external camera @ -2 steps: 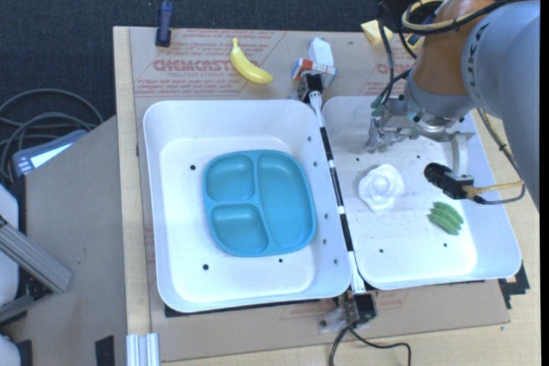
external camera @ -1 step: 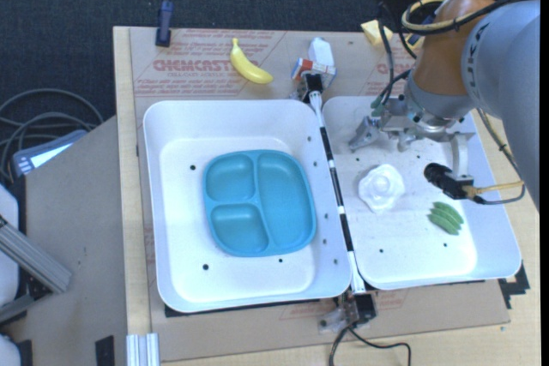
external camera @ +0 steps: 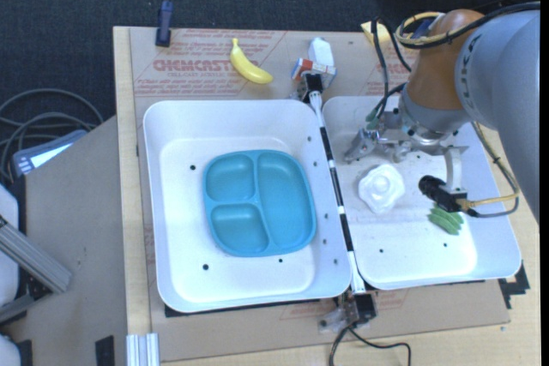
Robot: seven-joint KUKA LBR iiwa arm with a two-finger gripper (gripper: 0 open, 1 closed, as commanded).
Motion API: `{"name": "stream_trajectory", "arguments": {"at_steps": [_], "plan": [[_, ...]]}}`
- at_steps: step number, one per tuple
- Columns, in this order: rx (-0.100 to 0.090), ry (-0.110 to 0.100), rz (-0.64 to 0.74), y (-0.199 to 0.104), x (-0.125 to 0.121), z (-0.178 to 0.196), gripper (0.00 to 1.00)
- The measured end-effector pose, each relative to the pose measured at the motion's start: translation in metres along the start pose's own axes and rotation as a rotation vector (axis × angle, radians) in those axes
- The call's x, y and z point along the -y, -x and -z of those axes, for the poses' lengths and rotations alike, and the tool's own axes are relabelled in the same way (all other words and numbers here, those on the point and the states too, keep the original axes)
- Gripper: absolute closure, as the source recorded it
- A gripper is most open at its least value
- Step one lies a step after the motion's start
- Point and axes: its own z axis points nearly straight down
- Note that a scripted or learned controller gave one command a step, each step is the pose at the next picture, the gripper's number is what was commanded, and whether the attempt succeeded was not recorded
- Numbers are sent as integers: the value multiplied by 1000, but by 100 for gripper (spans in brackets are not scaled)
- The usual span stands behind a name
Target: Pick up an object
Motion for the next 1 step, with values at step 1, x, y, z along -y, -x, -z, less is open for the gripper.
{"name": "stream_trajectory", "arguments": {"at_steps": [1], "plan": [[0, 0, -1, -3, 16, 0, 0]]}}
